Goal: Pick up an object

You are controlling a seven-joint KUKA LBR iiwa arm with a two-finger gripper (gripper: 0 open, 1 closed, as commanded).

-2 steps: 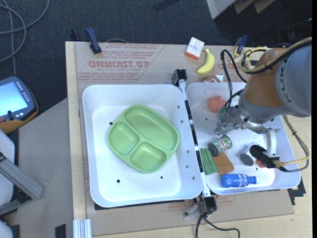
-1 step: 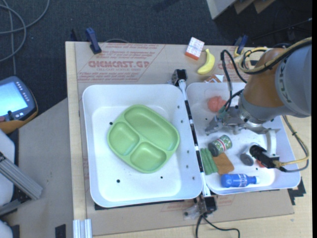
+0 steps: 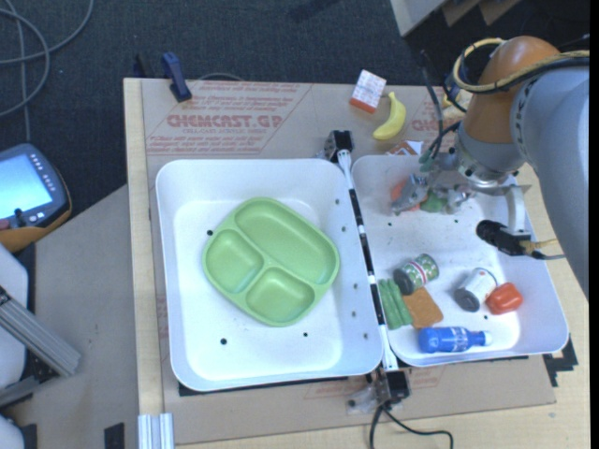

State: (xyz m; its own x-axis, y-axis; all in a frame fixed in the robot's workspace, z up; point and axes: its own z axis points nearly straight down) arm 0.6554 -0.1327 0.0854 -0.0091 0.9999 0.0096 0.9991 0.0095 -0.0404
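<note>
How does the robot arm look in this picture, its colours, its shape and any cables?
The arm is thick, rounded and grey, with an orange band above the wrist. A yellow-and-black cable loops beside the band. The gripper is small, dark metal, blurred in detail.

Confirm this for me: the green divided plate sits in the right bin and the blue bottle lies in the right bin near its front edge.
One part is wrong. The camera view shows the green divided plastic plate in the left white bin, not the right one. The rest stands: the blue plastic bottle lies in the right white bin, near its front edge.
</note>
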